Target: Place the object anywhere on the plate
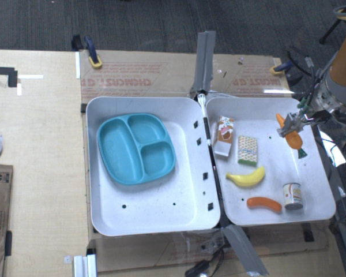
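A blue plate (137, 149) with three compartments lies in the left bin (104, 212), toward its far left. My gripper (290, 128) is over the right side of the right bin (314, 209). Its grey fingers (287, 130) cross the middle of an orange toy carrot (294, 141) with a green tip. The carrot's ends stick out on both sides of the fingers, so the gripper looks shut on it. I cannot tell whether the carrot is lifted off the bin floor.
The right bin also holds a small carton (224, 136), a patterned green box (248, 150), a banana (246, 178), an orange sausage-shaped toy (264, 203) and a small can (292, 195). A raised rim (209, 154) separates the two bins.
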`<state>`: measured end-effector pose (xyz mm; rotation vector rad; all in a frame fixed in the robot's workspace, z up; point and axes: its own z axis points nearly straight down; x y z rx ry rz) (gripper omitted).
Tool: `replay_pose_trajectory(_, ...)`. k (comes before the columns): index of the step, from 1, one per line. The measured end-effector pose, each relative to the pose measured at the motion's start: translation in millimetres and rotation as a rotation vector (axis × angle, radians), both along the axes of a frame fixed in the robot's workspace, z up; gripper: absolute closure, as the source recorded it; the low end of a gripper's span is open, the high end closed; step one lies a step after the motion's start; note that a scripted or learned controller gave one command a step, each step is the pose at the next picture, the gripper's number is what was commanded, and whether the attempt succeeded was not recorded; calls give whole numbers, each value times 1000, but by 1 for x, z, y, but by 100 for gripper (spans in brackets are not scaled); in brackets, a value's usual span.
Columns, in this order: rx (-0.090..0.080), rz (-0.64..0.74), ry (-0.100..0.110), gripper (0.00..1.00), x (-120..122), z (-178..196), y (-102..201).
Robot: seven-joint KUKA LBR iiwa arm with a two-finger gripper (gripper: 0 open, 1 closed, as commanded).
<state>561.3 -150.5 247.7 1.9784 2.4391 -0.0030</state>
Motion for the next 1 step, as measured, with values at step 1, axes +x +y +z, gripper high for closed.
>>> replay_pose_trajectory(1, 0, -162, 0, 100, 24, -24, 19)
